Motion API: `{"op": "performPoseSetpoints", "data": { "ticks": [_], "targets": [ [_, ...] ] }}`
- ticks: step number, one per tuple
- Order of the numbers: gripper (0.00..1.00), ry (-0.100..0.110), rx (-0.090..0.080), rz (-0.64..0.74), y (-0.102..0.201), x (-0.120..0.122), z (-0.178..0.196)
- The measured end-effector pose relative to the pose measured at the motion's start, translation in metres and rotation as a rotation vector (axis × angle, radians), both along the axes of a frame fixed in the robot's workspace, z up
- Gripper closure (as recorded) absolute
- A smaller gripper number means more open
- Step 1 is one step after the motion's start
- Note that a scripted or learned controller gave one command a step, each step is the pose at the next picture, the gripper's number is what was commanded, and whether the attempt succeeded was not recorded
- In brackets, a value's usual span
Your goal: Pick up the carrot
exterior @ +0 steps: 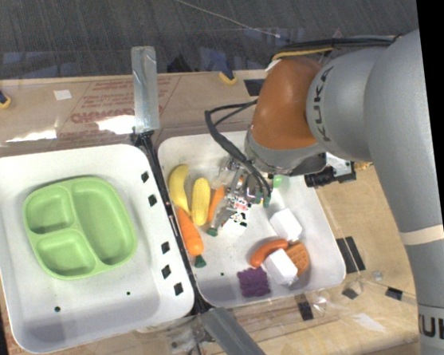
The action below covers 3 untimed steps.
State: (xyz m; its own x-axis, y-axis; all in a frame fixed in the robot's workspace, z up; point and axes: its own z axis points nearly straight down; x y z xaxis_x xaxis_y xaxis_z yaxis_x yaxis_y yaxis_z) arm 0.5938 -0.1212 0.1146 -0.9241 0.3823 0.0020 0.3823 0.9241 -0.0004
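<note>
Over in the right-hand bin (pixel 316 225), your gripper (pixel 237 199) hangs low near the middle of the frame, tangled in its own wiring, and you cannot tell from this angle how wide it stands or whether anything sits in it. Look just left of it: a small orange piece (pixel 216 203) lies slanted right beside the tip, touching or nearly so, next to two yellow bananas (pixel 189 194) standing side by side. Your carrot (pixel 190 234) lies lower left of those, along the bin's left wall, green end pointing toward the bottom of the frame, apart from the gripper. Down toward the lower right you have a purple grape bunch (pixel 254 282), a white block (pixel 281 267), an orange-brown item (pixel 298 256) and a second white block (pixel 286 224) above them. Across on the left of the frame, the other bin (pixel 30 317) carries a green divided tray (pixel 79 226). Above the gripper, the arm's orange band (pixel 287 108) bulks large at upper right
</note>
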Motion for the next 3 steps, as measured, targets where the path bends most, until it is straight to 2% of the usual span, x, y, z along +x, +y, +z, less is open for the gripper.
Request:
{"op": "performPoseSetpoints", "data": {
  "ticks": [1, 2, 3],
  "targets": [
    [0.0, 0.002, 0.0, -0.156, 0.031, -0.017, 0.004],
    [0.0, -0.008, -0.005, -0.247, 0.011, -0.046, -0.02],
    [1.0, -0.009, -0.003, -0.238, 0.014, -0.045, -0.01]
  ]
}}
